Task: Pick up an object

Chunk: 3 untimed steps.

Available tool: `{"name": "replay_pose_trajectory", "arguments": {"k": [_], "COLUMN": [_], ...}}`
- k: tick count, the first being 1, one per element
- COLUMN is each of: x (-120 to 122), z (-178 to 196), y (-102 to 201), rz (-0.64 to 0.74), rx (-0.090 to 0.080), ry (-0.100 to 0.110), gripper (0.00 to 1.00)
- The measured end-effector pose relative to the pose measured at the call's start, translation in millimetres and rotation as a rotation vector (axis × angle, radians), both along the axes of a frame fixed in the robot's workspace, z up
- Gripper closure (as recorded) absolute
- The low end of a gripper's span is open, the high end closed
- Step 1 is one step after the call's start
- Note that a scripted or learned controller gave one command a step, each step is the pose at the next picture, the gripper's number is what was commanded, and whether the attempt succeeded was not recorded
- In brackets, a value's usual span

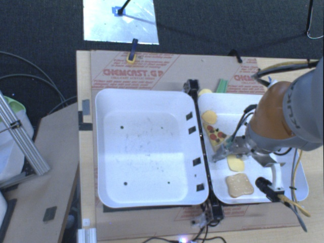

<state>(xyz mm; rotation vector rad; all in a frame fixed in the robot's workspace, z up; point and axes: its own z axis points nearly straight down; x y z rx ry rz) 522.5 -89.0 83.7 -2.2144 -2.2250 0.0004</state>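
I have the arm (283, 115) low over the right bin (302, 186), its gripper (223, 153) near that bin's left wall, just beside the pizza slice (217, 135) and above the yellow piece (235, 163). Whether the gripper is apart or together I cannot tell from here. Nothing appears lifted: the toast (239, 185) lies near the front edge, a yellow round (209, 117) toward the back left corner, all resting on the bin floor. The left bin (109, 135) sits alongside. By my reading, the pick is not yet made; grasp and lift remain.
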Motion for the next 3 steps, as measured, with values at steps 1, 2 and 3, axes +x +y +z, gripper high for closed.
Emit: {"name": "replay_pose_trajectory", "arguments": {"k": [1,2,3], "x": [3.2,3.1,38.1], "z": [12.4,12.0,0.5], "y": [-2.7,-2.7,2.0], "rz": [-0.002,-0.002,0.001], "rx": [-0.003,-0.003,-0.002], "ry": [-0.008,-0.007,-0.006], "gripper": [1.0,0.0,0.0]}}
